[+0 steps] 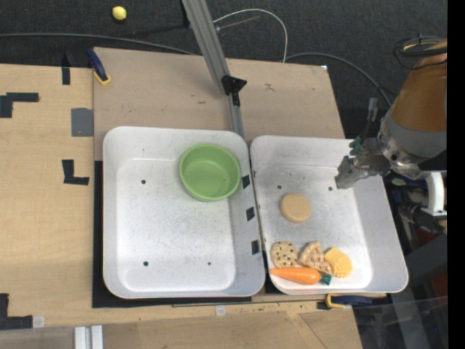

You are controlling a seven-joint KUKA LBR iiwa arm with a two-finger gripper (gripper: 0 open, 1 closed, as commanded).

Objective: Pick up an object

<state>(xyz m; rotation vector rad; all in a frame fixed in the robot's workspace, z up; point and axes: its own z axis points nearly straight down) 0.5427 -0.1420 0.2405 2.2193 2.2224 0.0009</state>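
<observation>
- Two shallow white bins are sitting side by side on the bench, touching along their inner edges.
- The left bin [123, 217] is holding just a green bowl [210, 171], which is sitting upright near the bin's far right corner, close to the divide between the bins.
- The right bin [378, 257] is where all the small stuff is hanging out.
- A round tan disc, cookie-looking [296, 209], is lying flat roughly in the middle of that bin, apart from everything else.
- Down at the near edge there's a little cluster: a brown waffle-ish round piece [283, 254], a pretzel-like piece [312, 254] right beside it, a yellow corn chunk [338, 262] next to that, and an orange carrot [296, 275] lying across the front of them, pretty much touching the lot.
- The gripper [349, 174] is hanging over the far right part of the right bin, with the grey arm and its orange band coming in from the right side.
- It's sitting well apart from the tan disc and even further from the cluster at the near edge, so it isn't touching any of the items.
- Nothing is showing between its fingers, so it isn't carrying anything.
- Honestly can't tell from this angle whether it's spread or closed up, it's just a dark blob from above.
- Off the bench, a small yellow ball [119, 12] is lying on the dark floor at the top left.
</observation>
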